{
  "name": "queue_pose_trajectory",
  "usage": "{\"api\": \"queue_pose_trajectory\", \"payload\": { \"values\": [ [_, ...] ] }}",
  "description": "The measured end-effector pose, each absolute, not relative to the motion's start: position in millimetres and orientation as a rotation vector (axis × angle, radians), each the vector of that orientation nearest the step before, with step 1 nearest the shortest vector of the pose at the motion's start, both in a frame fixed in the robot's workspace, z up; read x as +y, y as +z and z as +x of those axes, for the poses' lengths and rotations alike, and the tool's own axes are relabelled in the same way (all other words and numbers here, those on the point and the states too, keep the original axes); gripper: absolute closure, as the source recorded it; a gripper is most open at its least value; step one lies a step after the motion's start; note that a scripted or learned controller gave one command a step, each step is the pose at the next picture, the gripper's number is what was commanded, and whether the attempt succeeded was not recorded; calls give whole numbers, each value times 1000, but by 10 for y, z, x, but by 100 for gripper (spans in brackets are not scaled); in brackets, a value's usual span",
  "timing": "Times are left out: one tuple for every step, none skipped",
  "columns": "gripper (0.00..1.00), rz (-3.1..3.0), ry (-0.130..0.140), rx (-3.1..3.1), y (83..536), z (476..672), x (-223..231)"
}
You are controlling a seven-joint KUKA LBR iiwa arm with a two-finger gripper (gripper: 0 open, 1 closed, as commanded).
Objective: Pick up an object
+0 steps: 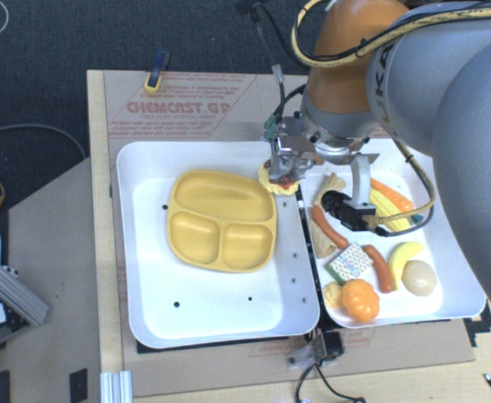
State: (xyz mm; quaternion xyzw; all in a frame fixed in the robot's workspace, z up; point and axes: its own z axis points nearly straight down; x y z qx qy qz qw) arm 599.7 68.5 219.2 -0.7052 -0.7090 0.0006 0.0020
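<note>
My gripper [282, 173] hangs over the ridge between the two white bins, at the far right corner of the yellow divided plate [221, 221]. A small yellow-orange toy [275, 182] sits between the fingertips, and the fingers look shut on it. The right bin [446, 296] holds several toy foods: a red sausage [329, 227], a second sausage [384, 269], an orange [361, 300], a green-and-white checked block [350, 263], a yellow fruit [405, 253], a tan potato [420, 277] and an orange carrot [389, 195].
The plate lies in the left bin [144, 292], with bare white floor in front of it and to its left. The arm's large grey body covers the right bin's far right side. A blue-and-yellow clip [155, 75] lies on the board behind the bins.
</note>
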Motion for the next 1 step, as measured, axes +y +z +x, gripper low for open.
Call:
{"api": "queue_pose_trajectory", "payload": {
  "values": [
    [100,-2221,-5,-2226,2318,6170,655]
  ]
}}
